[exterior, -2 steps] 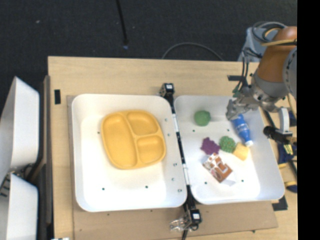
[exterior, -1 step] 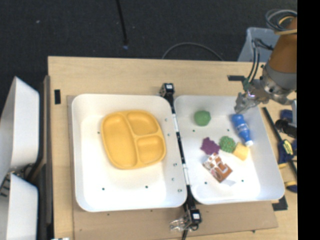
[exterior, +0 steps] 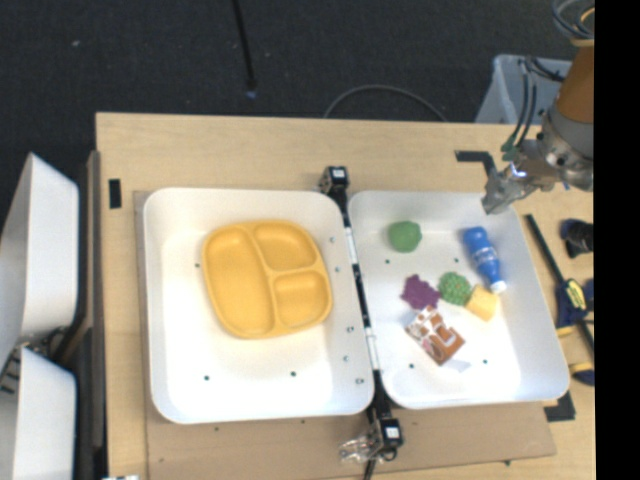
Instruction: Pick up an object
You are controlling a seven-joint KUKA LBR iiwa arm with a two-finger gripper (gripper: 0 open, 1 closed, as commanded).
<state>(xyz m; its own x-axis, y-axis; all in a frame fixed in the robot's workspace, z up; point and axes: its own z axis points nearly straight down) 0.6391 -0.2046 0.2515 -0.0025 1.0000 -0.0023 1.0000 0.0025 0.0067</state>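
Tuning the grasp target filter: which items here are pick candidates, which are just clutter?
Pick candidates, right bin: green ball, blue bottle, purple piece, green bumpy piece, yellow block, orange-and-white packet. Gripper sits over that bin's far right corner.

Clutter: yellow divided tray in left bin, bench, cables.

Arm [exterior: 572,98] cut off at right edge, white box [exterior: 40,258] cropped at left, snack packet [exterior: 436,334] print unreadable
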